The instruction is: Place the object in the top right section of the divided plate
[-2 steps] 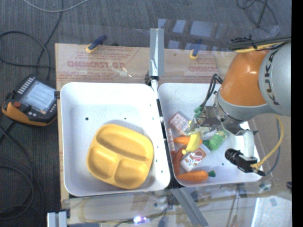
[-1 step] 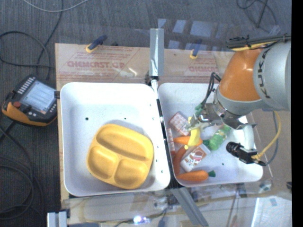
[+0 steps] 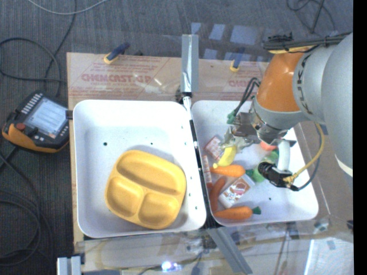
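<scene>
The yellow divided plate (image 3: 146,188) lies in the left bin (image 3: 92,125), towards its front, with one long section at the back and two smaller ones in front. My gripper (image 3: 237,136) hangs low over the right bin (image 3: 304,202), reaching down from the orange-banded wrist (image 3: 279,90). Right under it lies a small yellow banana-like object (image 3: 228,153), and I cannot see whether it is gripped. Around it lie an orange carrot (image 3: 229,171), a second carrot (image 3: 234,213) and a red-and-white carton (image 3: 235,192).
A pink-and-white packet (image 3: 213,146) rests against the right bin's left wall. A green piece (image 3: 256,175) and a reddish item (image 3: 268,146) lie beside the arm's cable. A metal divider (image 3: 189,67) stands behind the bins. A teach pendant (image 3: 37,122) lies on the floor at left.
</scene>
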`<move>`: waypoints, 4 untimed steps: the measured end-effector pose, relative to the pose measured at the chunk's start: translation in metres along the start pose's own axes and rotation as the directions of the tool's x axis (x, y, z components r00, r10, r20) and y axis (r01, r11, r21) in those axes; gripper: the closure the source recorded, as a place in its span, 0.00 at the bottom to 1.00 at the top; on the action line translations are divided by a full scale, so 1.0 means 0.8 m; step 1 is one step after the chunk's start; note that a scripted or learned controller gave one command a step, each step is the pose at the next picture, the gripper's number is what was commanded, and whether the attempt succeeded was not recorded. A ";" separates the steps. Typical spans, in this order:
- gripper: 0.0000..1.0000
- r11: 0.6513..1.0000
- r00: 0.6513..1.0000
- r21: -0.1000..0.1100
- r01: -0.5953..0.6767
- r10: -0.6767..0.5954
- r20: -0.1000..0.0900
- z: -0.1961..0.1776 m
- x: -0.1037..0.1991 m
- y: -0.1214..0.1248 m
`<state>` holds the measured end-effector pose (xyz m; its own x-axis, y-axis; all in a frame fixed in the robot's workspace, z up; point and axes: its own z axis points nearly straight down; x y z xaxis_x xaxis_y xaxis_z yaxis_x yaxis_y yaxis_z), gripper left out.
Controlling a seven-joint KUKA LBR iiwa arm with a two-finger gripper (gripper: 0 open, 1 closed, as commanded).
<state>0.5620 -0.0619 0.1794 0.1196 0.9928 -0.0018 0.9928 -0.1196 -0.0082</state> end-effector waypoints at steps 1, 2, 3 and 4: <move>1.00 0.969 0.969 -0.003 0.246 -0.246 0.001 -0.014 -0.142 -0.044; 1.00 0.877 0.877 -0.003 0.481 -0.481 -0.001 -0.021 -0.079 -0.087; 1.00 0.639 0.639 -0.005 0.769 -0.769 0.001 -0.001 -0.015 -0.094; 1.00 0.500 0.500 -0.004 0.866 -0.866 0.005 -0.053 0.067 -0.104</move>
<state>0.4859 0.0014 0.2226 -0.7998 0.6003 0.0014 0.6003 0.7998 -0.0017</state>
